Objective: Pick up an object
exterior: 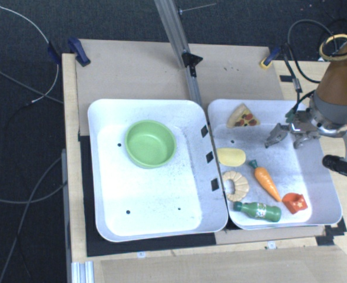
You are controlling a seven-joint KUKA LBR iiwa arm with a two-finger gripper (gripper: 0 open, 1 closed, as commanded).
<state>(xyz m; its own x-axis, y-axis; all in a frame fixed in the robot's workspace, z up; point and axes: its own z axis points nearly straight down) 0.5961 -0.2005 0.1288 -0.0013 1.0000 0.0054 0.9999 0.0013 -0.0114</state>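
My gripper [286, 140] hangs over the upper right part of the right bin [320, 181], its fingers spread open with nothing between them. A pizza slice [243, 117] lies to its left near the bin's far edge. Below and to the left sit a yellow potato-like piece [230, 156], an orange carrot [266, 181], a tan ring-shaped biscuit [237, 184], a green bottle [257, 211] lying on its side, and a red pepper [295, 202]. None of them touches the gripper.
The left bin [102, 175] holds a green bowl [151, 143]. A metal bar [176, 28] slants down from the top to the gap between the bins. Blue clamps [79, 52] and cables sit around the bench's edges.
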